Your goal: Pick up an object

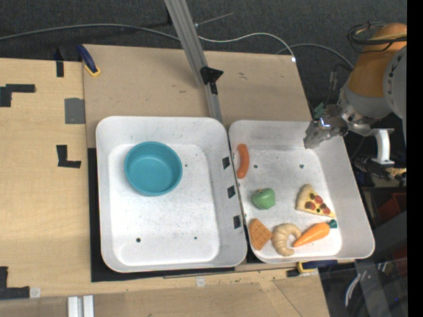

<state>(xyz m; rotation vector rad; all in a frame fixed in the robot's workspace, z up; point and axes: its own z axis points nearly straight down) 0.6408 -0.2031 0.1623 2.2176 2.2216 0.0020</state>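
Camera view. Two shallow white bins sit side by side on the wooden table (pixel 152 78). The left bin (pixel 165 243) contains a blue bowl (pixel 153 168), upright, in its far-left part, apart from the bin walls. The right bin (pixel 350 243) contains six small food-shaped objects. A sausage (pixel 242 160) lies lengthwise near the bin's left wall, toward the far side. A green pepper (pixel 264 198) rests near the middle of the bin. A pizza slice (pixel 313 202) lies to the right of the pepper, well apart from it. Along the near wall, a waffle (pixel 260 233) lies at left, a croissant (pixel 285 238) just beside it, and a carrot (pixel 311 234) touching the croissant's right side, its green top pointing right and slightly far.

The grey arm (pixel 373 78), with its orange band, enters from the right. The end effector (pixel 316 137) sits over the far-right corner of the right bin, above bare bin floor, well apart from every object. Whether it is released or clenched cannot be told at this resolution; nothing can be seen in its grasp. A slanted metal pole (pixel 192 41) crosses the far part of the table, ending near the gap between the bins. Cables (pixel 132 26) trail across the dark floor beyond the table.
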